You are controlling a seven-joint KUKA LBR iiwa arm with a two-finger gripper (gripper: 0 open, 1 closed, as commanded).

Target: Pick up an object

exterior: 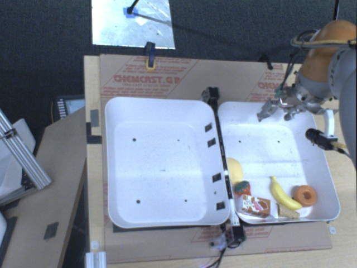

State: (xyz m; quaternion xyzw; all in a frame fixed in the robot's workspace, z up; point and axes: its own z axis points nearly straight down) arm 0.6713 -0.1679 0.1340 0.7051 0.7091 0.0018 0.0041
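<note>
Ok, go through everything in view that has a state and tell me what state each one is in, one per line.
end effector: above the right bin's far edge, nothing visibly held
banana: lying flat in the right bin
orange ring: lying beside the banana
small carton: lying flat at the near edge
yellow round item: resting against the divider

Light: bright, even, cast from above.
Glare: white bins (pixel 162 166) nearly washed out; metal sheet (pixel 133 15) shines.
Shadows: soft, faint.
Focus: slightly soft and grainy throughout.
</note>
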